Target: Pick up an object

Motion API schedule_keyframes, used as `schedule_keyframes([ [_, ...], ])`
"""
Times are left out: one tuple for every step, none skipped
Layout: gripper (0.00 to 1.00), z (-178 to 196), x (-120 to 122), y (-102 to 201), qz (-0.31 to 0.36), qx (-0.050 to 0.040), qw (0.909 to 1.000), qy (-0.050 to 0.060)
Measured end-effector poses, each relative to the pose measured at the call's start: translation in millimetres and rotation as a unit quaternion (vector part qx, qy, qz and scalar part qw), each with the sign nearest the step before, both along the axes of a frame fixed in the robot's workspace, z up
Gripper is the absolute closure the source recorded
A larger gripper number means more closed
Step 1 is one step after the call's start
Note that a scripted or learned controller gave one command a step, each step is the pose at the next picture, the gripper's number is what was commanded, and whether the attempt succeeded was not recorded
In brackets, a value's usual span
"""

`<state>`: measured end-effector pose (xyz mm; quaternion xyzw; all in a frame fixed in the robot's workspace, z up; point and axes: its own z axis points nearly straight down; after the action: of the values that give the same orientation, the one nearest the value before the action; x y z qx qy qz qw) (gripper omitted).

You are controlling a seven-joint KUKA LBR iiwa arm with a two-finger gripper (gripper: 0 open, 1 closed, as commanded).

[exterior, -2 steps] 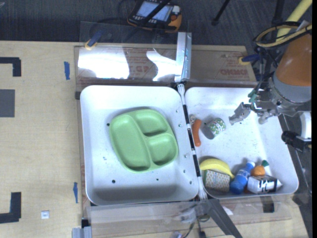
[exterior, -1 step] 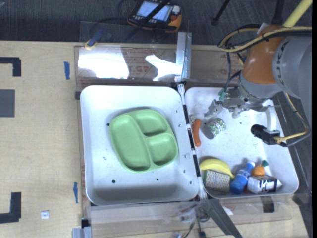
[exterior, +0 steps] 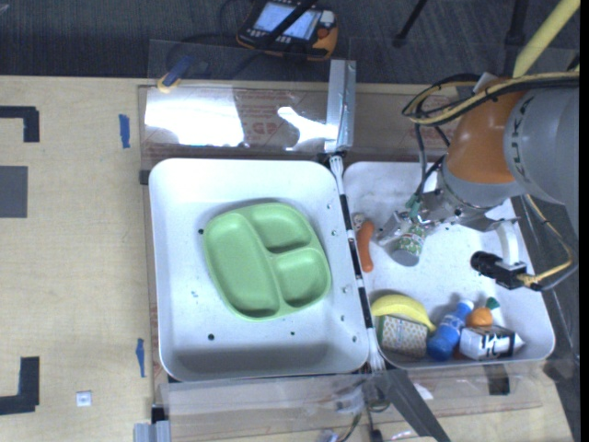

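Green tray [exterior: 265,260] mid left bin [exterior: 175,191]. Gripper [exterior: 408,231] over right bin [exterior: 538,343], near its left wall. Banana [exterior: 402,308], bottles [exterior: 448,331] along its front edge; orange stick [exterior: 366,245] by left wall.

1. My arm [exterior: 515,145] filled the upper right of the right bin [exterior: 543,339], blocking entry there.
2. The banana [exterior: 402,308], blue bottle [exterior: 448,331] and white bottle [exterior: 490,343] crowded the near wall, touching or nearly so.
3. The carrot [exterior: 366,246] lay along the left wall.
4. The floor mid-bin was open.
5. A green divided plate [exterior: 267,258] took the left bin's [exterior: 175,247] centre; its margins stayed free.
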<state>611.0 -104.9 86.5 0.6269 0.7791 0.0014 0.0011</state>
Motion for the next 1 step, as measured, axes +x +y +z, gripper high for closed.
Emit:
schedule_keyframes([
  [0.00, 69.7, -1.0, -2.8, 0.111, -0.0013, 0.9938, -0.001],
])
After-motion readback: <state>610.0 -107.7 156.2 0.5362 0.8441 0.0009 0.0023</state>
